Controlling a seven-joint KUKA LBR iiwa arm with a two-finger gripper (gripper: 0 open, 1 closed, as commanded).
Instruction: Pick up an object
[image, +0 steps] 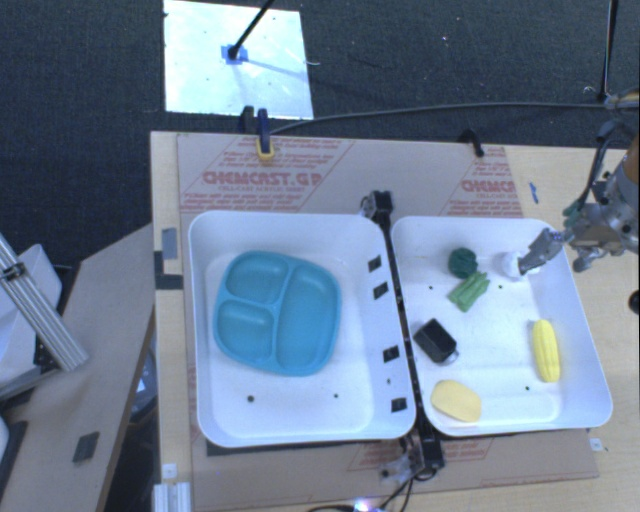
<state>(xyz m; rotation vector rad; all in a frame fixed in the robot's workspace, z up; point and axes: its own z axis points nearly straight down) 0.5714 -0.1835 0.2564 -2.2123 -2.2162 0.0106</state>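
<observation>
Camera view gives me the gripper (530, 258) over the right bin's (585, 330) far edge near the green broccoli (462, 263), its opening impossible to judge

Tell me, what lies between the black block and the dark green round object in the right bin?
In the camera view, a light green ridged piece lies between the black block and the dark green round object, tilted and close below the round one.

Five things are lying in the right bin (590, 395): green ball (462, 262), green stalk (468, 291), black block (436, 341), yellow corn (545, 351), yellow lemon-like lump (456, 401) nearest.
</observation>
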